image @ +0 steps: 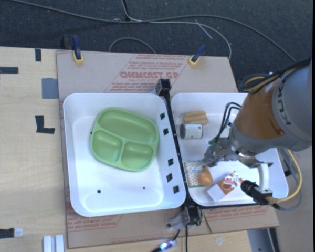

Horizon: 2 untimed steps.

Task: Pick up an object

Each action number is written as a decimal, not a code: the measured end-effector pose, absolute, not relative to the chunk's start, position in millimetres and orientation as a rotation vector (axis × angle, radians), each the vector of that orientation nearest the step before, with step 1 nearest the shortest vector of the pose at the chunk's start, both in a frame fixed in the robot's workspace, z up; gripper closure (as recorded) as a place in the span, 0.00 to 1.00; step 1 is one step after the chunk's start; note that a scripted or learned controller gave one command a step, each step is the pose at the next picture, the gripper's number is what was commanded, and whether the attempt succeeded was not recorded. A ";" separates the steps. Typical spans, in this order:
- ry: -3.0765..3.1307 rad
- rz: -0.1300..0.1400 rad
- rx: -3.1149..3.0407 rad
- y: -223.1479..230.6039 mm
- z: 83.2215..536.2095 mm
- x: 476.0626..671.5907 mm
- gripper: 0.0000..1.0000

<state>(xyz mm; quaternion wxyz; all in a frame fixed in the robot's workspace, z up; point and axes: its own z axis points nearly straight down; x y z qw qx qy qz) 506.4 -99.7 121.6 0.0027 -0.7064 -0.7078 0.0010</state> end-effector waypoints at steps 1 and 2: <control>-2.224 -0.003 -2.220 -95.3 165.0 502.4 1.00; -2.226 -0.005 -2.223 -102.4 225.1 505.3 1.00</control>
